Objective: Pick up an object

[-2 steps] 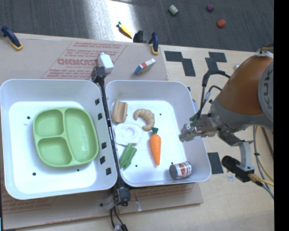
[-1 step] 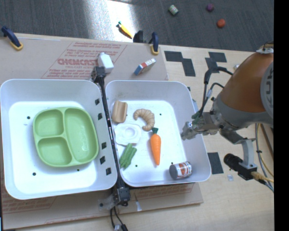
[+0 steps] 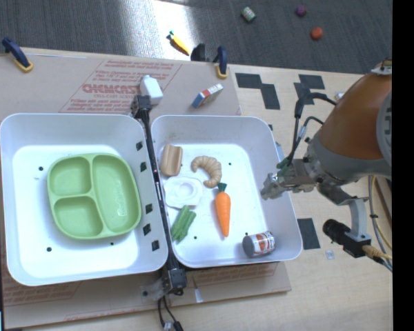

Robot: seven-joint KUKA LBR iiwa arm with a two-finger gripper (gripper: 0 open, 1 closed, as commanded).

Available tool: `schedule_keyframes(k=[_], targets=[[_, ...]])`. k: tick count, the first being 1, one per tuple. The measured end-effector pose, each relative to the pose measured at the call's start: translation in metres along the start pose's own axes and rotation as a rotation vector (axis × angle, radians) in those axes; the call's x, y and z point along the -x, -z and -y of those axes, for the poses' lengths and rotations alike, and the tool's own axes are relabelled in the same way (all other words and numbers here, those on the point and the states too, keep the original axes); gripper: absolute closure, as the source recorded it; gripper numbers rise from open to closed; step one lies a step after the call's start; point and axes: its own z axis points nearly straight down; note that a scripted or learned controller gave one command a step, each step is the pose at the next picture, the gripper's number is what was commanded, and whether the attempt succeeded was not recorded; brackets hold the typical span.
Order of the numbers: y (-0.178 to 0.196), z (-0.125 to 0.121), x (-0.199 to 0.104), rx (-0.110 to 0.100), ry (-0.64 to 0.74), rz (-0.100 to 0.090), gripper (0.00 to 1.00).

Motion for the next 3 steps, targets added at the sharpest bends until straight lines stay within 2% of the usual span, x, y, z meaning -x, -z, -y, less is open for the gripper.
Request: schedule_keyframes(k=[1, 2, 3], targets=[[-0.02, 0.001, 0.002, -0.006, 0.0, -0.002, 1.0], [-0.02, 0.001, 0.002, -0.005, 0.0, -0.002, 0.0], [-0.153, 0.001, -0.024, -0.005, 0.001, -0.003, 0.0]])
